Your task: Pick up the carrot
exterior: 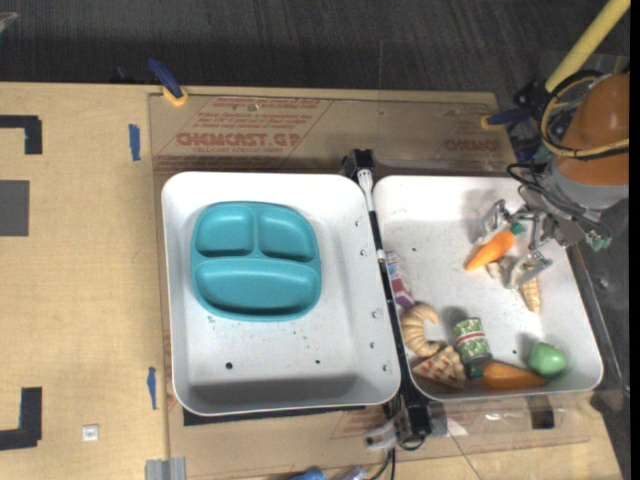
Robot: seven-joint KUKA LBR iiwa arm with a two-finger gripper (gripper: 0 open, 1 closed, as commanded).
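A small orange carrot (487, 252) with a green top lies slanted in the upper part of the right bin (430, 203). My gripper (511, 241) comes in from the right, and its two metal fingers (497, 215) sit on either side of the carrot's thick end. The fingers are shut on that end, while the carrot's tip sticks out to the lower left. A second, longer orange carrot-like piece (510, 374) lies along the bin's front wall, away from the gripper.
A teal divided plate (257, 260) sits in the left bin (185, 298). The right bin's front holds a green round fruit (546, 358), a small can (471, 340), pale bread pieces (424, 330) and a tan piece (531, 293) just below the gripper.
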